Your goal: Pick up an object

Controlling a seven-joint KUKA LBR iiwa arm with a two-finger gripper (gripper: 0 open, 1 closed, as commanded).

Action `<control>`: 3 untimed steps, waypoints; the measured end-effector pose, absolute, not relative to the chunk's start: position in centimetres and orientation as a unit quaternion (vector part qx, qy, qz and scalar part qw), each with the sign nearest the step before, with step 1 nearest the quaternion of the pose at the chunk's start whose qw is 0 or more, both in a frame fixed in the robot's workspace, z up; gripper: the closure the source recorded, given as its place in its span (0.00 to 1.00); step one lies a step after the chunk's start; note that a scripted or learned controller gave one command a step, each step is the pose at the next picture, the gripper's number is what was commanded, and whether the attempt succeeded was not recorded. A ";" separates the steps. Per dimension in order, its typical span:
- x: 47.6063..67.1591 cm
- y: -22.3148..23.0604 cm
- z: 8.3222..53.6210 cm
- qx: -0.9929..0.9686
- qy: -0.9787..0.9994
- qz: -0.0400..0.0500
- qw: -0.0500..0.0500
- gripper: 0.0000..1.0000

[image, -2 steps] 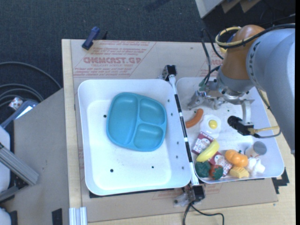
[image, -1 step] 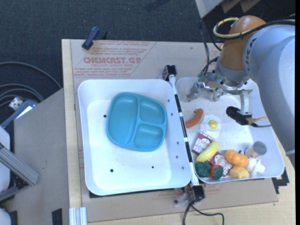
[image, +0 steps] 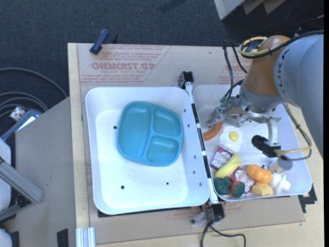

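Toy food (image: 239,171) is heaped at the 5 o'clock corner of the right bin (image: 303,181). Tool (image: 229,112) is positioned at 12 o'clock of the egg (image: 231,138); finger state cannot be told. Misgrasp is likely: pieces touch, neighbours may be nudged.

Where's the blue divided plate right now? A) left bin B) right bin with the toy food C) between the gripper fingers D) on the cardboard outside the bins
A: the blue divided plate lies flat in the left bin, alone on its white floor, while the toy food such as the banana and fried egg sits in the right bin under the arm.
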State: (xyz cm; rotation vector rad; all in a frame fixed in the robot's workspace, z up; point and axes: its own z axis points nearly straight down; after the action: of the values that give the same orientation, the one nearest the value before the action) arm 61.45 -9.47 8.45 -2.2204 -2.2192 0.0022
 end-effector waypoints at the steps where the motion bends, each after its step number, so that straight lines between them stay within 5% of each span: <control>1: 61.5 -9.4 9.5 -0.707 -0.707 0.000 0.001 1.00; 2: 55.7 -3.1 18.5 -0.707 -0.708 0.000 0.001 1.00; 3: 55.7 -3.1 18.5 -0.707 -0.707 0.000 0.001 0.00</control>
State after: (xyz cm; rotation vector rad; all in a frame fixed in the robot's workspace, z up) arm 55.67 -3.10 18.45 -2.2192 -2.2198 0.0015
